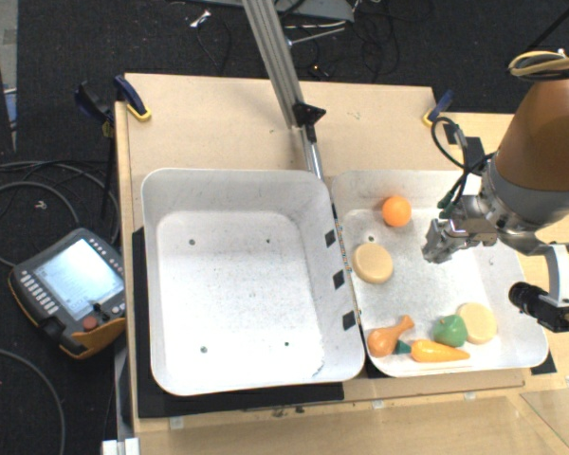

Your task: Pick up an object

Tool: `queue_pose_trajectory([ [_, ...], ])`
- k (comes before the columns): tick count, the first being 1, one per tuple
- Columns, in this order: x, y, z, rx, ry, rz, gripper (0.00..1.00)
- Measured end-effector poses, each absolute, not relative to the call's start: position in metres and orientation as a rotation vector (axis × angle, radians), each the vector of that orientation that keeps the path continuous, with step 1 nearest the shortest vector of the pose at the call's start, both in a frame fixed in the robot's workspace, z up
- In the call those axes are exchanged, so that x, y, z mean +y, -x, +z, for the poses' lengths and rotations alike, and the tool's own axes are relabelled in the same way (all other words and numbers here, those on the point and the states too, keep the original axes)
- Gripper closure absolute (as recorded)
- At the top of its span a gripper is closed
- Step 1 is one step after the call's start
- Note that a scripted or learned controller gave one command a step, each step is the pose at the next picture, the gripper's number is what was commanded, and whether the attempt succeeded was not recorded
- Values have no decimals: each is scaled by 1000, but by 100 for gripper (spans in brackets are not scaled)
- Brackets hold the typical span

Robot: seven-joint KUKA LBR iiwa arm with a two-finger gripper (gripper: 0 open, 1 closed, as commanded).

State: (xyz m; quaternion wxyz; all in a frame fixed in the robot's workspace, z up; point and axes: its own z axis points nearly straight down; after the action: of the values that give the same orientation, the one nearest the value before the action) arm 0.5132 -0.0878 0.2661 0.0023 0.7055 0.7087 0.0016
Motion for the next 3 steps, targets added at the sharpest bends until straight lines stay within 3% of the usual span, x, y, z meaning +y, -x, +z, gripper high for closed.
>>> queue_pose_trajectory([
  [2,1,-586,261,2228,-2212,4,100],
  [3,54,-601,252,2230,-2212,2,100],
])
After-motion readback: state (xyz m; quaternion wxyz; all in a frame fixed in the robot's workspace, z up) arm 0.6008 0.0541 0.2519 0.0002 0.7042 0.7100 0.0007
